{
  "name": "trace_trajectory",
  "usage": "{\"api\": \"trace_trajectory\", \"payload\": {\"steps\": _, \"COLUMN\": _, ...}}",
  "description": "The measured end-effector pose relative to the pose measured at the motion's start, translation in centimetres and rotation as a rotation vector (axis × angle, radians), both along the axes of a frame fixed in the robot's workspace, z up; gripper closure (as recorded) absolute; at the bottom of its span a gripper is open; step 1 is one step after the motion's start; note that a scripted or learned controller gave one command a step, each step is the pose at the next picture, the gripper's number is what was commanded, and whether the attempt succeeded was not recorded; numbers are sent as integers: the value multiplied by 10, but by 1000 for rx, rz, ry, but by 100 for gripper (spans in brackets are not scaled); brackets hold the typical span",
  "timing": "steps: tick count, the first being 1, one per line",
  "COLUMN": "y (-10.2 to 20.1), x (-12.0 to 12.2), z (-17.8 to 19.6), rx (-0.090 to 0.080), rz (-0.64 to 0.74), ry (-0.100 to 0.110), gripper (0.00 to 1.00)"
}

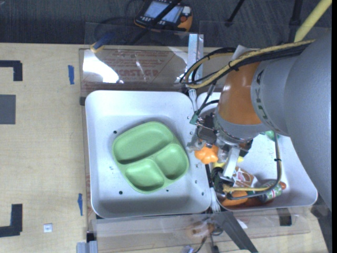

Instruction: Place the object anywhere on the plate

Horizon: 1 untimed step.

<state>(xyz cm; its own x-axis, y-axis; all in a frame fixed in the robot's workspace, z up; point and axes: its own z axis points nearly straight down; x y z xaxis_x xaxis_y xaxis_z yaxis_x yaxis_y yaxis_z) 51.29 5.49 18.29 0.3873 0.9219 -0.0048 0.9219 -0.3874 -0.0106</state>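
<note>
A green divided plate [150, 156] lies in the left white bin [100, 120]. My gripper [210, 154] hangs over the rim between the two bins, just right of the plate's right edge. A small orange object [206, 154] sits between its fingers, and the gripper is shut on it. The grey arm with its orange band [239, 101] covers much of the right bin [303, 186].
In the right bin, below the gripper, lie a white and red packet [245, 178], another orange item [237, 196] and a green and red item [271, 192]. A clear sheet [137, 65] lies behind the left bin. Wooden bench top extends to the left.
</note>
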Motion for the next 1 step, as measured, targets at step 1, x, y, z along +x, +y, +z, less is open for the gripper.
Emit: {"api": "trace_trajectory", "payload": {"steps": 1, "y": 0, "x": 0, "z": 0, "rx": 0, "rz": 0, "ry": 0, "gripper": 0}}
